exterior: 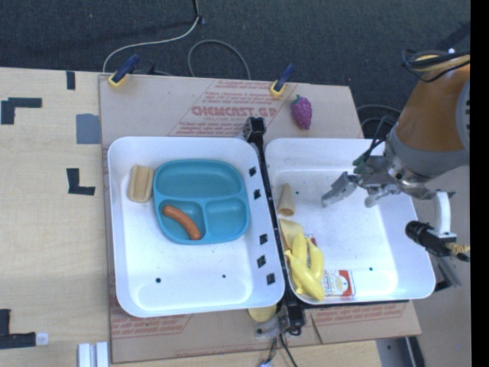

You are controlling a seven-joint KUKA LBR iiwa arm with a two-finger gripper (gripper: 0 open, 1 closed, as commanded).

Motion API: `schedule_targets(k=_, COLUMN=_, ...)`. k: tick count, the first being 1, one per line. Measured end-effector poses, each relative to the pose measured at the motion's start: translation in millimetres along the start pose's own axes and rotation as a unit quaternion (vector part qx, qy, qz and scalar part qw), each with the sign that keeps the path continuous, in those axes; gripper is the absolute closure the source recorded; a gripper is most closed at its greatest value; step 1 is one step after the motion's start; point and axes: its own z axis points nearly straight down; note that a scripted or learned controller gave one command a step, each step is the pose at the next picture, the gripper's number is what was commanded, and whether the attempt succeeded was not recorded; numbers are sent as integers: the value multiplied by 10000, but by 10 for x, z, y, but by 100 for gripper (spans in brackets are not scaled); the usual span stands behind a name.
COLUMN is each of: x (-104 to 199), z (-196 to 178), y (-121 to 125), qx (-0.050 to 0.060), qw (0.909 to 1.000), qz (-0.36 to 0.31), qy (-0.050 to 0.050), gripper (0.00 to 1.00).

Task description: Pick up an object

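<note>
My gripper [353, 197] hovers over the middle of the right bin [412, 281], open, with nothing between its fingers. A bunch of yellow bananas [303, 260] lies at that bin's left front, left of and nearer than the gripper. A small white and red carton [341, 284] sits beside the bananas. A short tan roll [286, 199] lies by the bin's left wall, level with the gripper and well to its left.
The left bin [130, 281] holds a blue divided tray [203, 201] with a sausage [182, 222] in it, and a tan bread piece [140, 183] beside it. Purple grapes [302, 112] lie on the cardboard behind the bins. A black divider [262, 205] runs between the bins.
</note>
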Motion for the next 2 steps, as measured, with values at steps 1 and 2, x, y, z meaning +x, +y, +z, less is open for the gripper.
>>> schedule_targets(k=1, x=392, z=324, y=418, qx=2, qw=10000, qz=-21, qy=2, gripper=0)
schedule_targets(k=2, x=170, z=1423, y=618, qx=-23, qw=10000, qz=1, qy=-18, gripper=0)
